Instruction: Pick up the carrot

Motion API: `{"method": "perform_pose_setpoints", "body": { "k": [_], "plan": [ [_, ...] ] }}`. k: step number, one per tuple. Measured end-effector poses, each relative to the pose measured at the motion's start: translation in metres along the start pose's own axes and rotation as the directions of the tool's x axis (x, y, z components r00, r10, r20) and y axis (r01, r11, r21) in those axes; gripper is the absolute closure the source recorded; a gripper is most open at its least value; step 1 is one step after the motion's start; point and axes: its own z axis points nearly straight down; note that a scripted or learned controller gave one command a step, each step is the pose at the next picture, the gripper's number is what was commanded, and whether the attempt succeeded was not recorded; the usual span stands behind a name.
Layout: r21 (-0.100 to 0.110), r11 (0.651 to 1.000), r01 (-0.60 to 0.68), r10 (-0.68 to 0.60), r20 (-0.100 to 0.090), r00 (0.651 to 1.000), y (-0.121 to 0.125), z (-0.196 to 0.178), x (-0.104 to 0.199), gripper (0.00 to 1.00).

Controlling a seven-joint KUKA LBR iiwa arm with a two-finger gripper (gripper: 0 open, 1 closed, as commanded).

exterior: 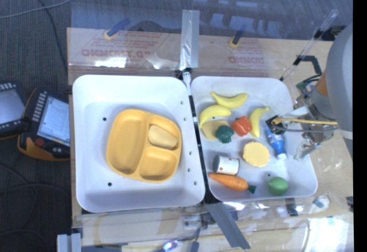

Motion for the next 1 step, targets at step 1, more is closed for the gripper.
{"method": "perform_pose_setpoints", "body": {
  "k": [1],
  "plan": [
    [-0.003,0.999,-0.045,0.045,-0.013,0.999,-0.1194,0.0481,0.0185,0.00]
  ]
}}
